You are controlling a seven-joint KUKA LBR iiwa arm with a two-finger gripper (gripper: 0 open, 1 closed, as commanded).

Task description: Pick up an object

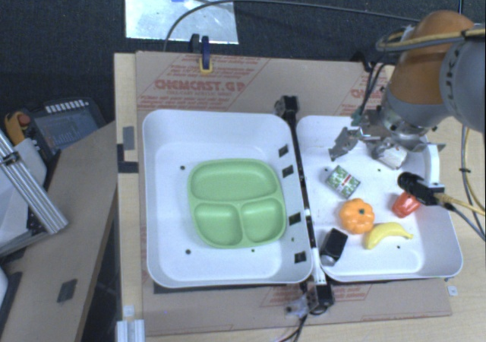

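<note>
— Where's the arm?
— The grey two-finger gripper (345, 143) hovers over the right white bin (440, 257), fingers spread, holding nothing.
— And below?
— A small green-white can (343, 181), orange pumpkin (356, 216), yellow banana (387, 235), red pepper (405, 204), black block (333, 245). A green divided plate (234, 202) fills the left white bin (163, 181).

The single fixed camera looked down at a slant from above the near side of the bench (228, 74), far enough off to take in both white bins (163, 181) across the middle of the frame, with the arm (437, 59) entering from the upper right.
</note>
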